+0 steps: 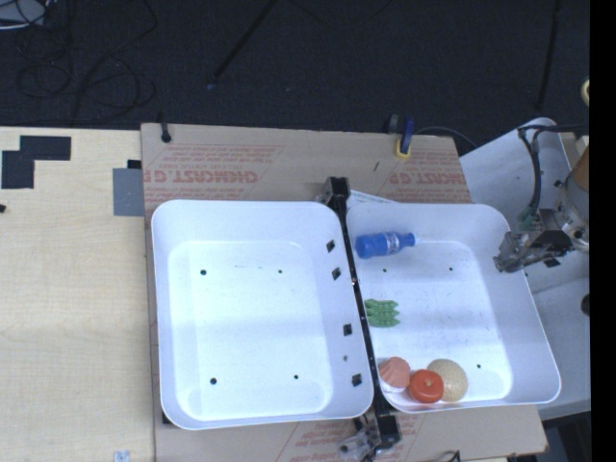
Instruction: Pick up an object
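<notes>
The right bin [525,306] holds a blue bottle [383,244] lying on its side near the far left corner. A small green object [381,313] lies by the bin's left wall. At the near edge sit a pink round piece [394,372], a red round piece [425,386] and a beige round piece [449,378], close together. My gripper [515,255] hangs at the right bin's far right rim, well away from all of these objects. Nothing shows between its fingers.
The left bin [164,258] stands beside the right one, with a black divider strip [348,296] between them. Both rest on a cardboard sheet [231,166]. A blue-and-yellow clamp [405,138] sits at the cardboard's far edge. Wooden bench lies to the left.
</notes>
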